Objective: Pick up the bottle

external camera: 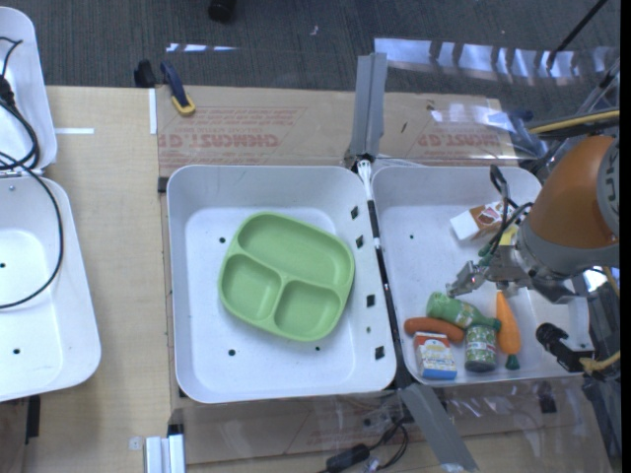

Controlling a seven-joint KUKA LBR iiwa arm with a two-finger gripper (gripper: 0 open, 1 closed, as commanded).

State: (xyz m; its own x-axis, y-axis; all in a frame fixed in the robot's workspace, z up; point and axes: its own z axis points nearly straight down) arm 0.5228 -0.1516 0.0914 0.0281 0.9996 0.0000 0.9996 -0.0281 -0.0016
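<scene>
A green bottle (455, 310) lies on its side in the right bin (414, 215), near the bin's front. My gripper (475, 276) hangs just above and slightly behind it, reaching in from the right under the arm's orange band. Its fingers (460, 285) stand open with nothing between them, their tips close to the bottle's upper side.
Crowded around the bottle are a red sausage (432, 327), a small carton (437, 356), a green-lidded jar (481, 348) and an orange carrot (508, 323). A white and brown packet (478, 220) lies further back. The left bin holds a green divided plate (286, 276).
</scene>
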